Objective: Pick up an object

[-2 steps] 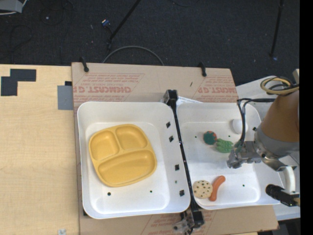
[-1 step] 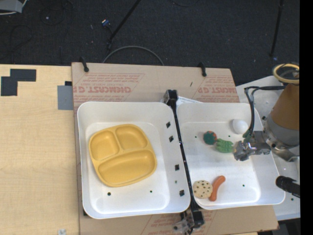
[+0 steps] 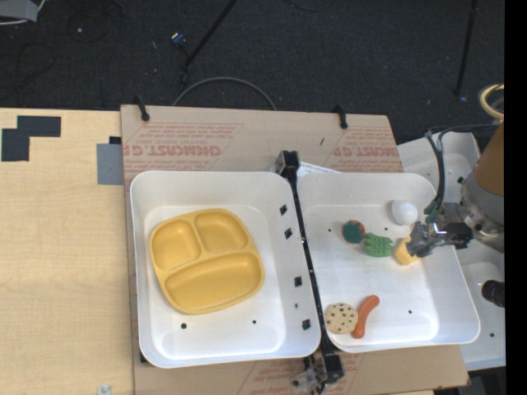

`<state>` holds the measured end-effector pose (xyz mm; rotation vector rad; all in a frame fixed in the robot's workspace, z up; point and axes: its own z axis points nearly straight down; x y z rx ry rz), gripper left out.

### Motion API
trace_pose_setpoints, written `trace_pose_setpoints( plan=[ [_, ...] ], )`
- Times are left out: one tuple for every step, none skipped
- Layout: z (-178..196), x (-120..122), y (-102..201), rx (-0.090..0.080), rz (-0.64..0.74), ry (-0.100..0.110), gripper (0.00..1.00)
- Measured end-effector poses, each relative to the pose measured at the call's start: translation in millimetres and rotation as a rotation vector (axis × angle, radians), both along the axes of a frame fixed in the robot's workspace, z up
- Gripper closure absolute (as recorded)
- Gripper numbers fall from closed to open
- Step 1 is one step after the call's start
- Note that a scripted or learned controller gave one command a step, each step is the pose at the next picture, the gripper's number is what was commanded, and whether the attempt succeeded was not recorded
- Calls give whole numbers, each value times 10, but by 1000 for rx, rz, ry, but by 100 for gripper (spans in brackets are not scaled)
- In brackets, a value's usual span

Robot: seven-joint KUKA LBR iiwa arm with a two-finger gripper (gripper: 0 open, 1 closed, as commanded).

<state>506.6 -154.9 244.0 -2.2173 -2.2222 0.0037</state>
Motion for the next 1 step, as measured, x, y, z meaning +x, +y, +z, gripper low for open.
trace_pose_setpoints(
  plan=[
    [-42,144,575,3,4,4,100]
  ],
)
